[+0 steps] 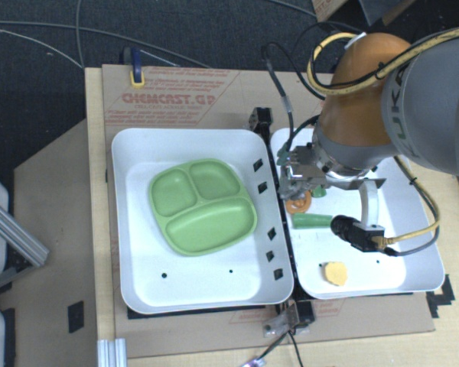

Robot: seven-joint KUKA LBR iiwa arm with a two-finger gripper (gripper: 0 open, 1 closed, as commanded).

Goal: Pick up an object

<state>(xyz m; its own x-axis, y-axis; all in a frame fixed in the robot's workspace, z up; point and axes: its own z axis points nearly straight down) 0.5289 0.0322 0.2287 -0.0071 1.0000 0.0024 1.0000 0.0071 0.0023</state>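
Looking into the right white bin [421,205], we are seeing the gripper [297,193] hovering over a small orange ring-shaped piece [297,203]; we are not making out its jaw opening

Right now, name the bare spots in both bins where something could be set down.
Left bin: a bare strip along its near edge, below the green plate. Right bin: bare patches around the yellow piece. Crowded near the divider, where the claw meets the orange piece and green piece.
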